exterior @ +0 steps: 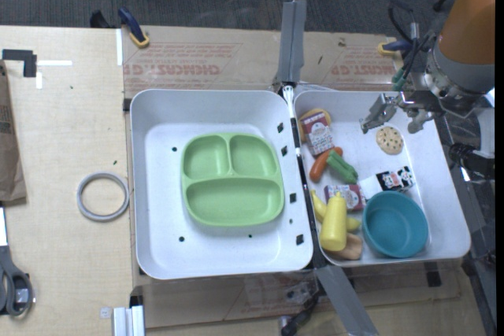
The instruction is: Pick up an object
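Observation:
My gripper (396, 119) hangs over the far part of the right bin (449, 193), open, with nothing between its fingers. A round cookie (389, 140) lies just below it in the view. Further objects in this bin are a red and white packet (316, 130), a carrot (319, 164), a green vegetable (342, 167), a black and white toy (395, 179), a yellow bottle (334, 223) and a blue bowl (395, 224). A pink packet (347, 196) and a banana (316, 203) lie beside the bottle.
The left bin (150, 169) holds a green divided plate (233, 179). On the bench to the left lie a tape ring (103, 195) and scissors (14, 291). A grey divider bar (292, 39) runs up between the bins.

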Robot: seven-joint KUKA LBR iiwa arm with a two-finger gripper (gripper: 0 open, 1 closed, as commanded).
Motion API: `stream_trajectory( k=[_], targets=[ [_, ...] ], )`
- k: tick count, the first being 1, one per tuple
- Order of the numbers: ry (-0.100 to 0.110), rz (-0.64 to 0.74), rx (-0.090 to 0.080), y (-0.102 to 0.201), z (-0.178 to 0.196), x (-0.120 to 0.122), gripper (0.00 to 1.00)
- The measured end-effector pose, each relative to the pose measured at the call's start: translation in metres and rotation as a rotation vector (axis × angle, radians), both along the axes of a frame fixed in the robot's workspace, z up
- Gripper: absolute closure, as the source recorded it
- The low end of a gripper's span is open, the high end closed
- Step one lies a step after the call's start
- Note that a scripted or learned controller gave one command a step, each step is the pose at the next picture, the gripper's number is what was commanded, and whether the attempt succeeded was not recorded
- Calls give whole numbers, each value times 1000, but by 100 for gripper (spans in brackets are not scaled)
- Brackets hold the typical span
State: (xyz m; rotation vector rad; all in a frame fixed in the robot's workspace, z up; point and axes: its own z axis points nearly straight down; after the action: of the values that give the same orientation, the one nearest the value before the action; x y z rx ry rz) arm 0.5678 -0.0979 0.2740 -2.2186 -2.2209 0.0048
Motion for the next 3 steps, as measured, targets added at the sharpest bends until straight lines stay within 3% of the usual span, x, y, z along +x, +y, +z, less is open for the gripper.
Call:
stream_trajectory(
  k=[1,2,3],
  targets=[
    [0,61,1,-1,-116,-27,0],
    [-1,69,1,-4,-183,-4,0],
    [-1,65,0,-5,-174,-4,100]
  ],
)
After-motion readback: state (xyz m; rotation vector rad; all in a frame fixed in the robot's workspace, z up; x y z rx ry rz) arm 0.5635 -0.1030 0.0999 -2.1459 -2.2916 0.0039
